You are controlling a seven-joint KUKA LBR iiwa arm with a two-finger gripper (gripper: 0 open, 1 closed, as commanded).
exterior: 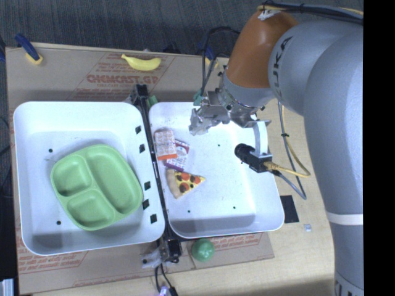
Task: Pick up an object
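While the claw [199,123] hangs above the right bin [259,211], grip unreadable, descending straight could miss everything: the snack packets [168,148] and pizza slice [183,182] lie nearer that bin's left wall. Across it, the left bin [31,119] holds a green divided tray [95,185].

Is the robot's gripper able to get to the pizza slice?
Probably yes. The gripper hangs over the right bin, and the pizza slice lies flat below it near the left wall with nothing on top.
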